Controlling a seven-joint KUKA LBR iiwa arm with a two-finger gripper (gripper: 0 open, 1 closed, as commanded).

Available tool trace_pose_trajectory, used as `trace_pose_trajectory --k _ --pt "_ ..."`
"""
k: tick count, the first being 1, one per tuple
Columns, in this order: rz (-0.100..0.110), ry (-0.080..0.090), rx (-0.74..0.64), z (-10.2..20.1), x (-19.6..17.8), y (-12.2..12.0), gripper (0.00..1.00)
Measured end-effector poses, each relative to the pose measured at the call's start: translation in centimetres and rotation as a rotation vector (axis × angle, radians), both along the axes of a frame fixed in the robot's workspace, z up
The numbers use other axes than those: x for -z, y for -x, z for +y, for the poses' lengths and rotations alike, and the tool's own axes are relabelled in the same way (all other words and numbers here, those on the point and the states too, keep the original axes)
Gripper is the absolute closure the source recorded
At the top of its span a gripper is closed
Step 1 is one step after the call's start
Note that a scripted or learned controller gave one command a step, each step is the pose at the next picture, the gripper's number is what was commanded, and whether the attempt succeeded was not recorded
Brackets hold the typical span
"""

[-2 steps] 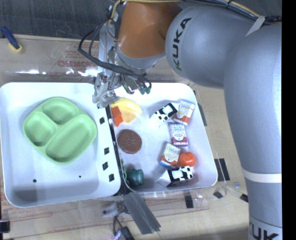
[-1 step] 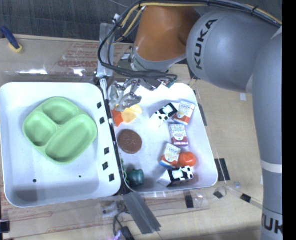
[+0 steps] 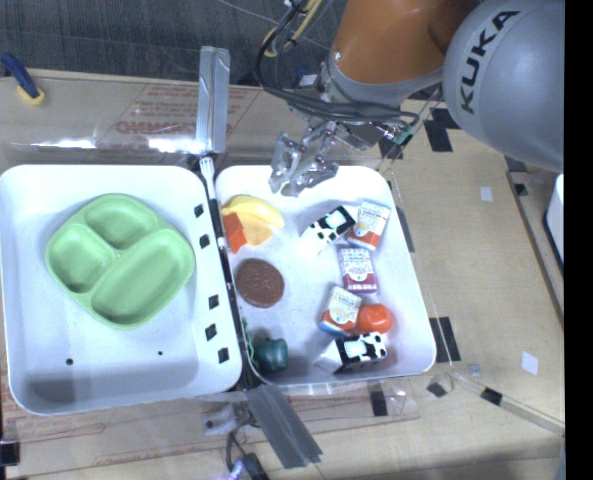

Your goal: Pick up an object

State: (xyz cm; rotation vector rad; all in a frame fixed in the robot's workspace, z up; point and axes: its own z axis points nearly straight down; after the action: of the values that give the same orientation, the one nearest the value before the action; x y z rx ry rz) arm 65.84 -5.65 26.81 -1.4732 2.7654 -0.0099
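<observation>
My gripper [image 3: 298, 171] hangs over the far edge of the right bin [image 3: 306, 363], its metal fingers pointing down with nothing visible between them. Just below and left of it lie a yellow banana-shaped piece [image 3: 255, 214] and an orange block [image 3: 234, 231]. A brown round cookie [image 3: 260, 282] rests in the bin's middle left. Right of the gripper's fingers sit a black-and-white cow toy [image 3: 329, 225] and a small carton [image 3: 371, 222]. Further down are a red-labelled carton [image 3: 357, 268], another carton [image 3: 340, 309], an orange ball [image 3: 375, 319], a second cow-patterned toy [image 3: 362, 350] and a dark green object [image 3: 269, 353].
The left bin [image 3: 36, 368] holds a green divided plate [image 3: 120, 257]. A metal divider clamp [image 3: 213, 98] stands between the bins at the far side. A blue and yellow tool [image 3: 22, 78] lies on the bench at the far left.
</observation>
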Motion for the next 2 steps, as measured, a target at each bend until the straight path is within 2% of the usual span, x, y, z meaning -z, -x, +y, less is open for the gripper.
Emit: trace_pose_trajectory --k 1,2 --pt "0.005 -0.002 -0.228 0.3 0.0 0.2 1.0" --pt "0.01 -0.001 -0.323 -1.5 1.2 0.1 1.0"
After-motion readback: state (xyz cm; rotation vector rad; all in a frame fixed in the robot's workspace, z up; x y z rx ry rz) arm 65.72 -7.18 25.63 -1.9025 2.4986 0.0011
